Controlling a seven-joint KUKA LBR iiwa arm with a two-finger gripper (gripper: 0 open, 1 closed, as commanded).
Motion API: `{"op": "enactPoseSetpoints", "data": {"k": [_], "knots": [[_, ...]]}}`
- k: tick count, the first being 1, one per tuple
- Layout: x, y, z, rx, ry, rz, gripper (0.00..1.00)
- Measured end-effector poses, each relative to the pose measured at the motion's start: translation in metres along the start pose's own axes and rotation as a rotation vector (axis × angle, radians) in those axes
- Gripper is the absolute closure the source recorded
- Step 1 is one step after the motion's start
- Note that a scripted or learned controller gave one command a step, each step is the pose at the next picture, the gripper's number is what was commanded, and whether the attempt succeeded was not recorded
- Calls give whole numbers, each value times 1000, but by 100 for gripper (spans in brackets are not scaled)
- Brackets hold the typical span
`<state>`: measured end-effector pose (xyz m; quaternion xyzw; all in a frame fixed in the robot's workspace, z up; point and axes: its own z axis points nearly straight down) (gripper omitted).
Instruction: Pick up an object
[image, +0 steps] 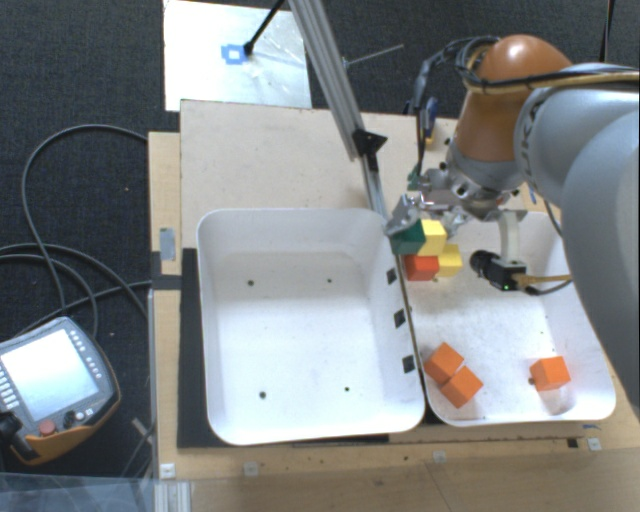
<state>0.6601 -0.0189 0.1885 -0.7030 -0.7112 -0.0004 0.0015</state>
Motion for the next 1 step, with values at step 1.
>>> {"op": "enactPoseSetpoints", "data": {"k": [1], "knots": [[71, -51, -12, -29, -11, 11, 100]]}}
